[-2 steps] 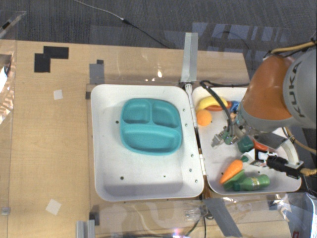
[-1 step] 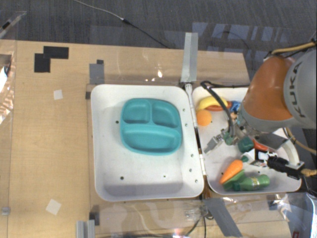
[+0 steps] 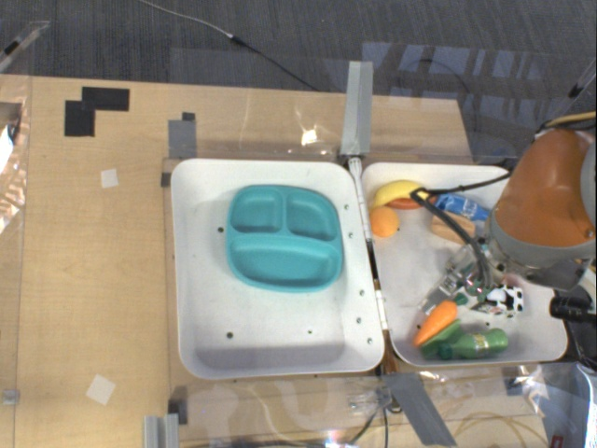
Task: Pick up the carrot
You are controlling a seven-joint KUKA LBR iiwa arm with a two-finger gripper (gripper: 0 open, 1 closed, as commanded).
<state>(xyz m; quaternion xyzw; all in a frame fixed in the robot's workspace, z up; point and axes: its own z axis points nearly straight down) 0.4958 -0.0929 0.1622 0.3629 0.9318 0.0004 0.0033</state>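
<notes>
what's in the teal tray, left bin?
Nothing visible in the teal tray's three compartments. It sits alone in the left bin. The bin floor under the tray is covered, so anything beneath it can't be seen.

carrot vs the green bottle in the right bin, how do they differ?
Colour: the carrot is orange with a green end; the green bottle is green all over.
Shape: the carrot tapers; the green bottle keeps a more even width.
Pose: the carrot lies at a slant, with the tool just above its upper end; the green bottle lies nearly level.
Shared: both lie side by side near the front of the right bin.
</notes>
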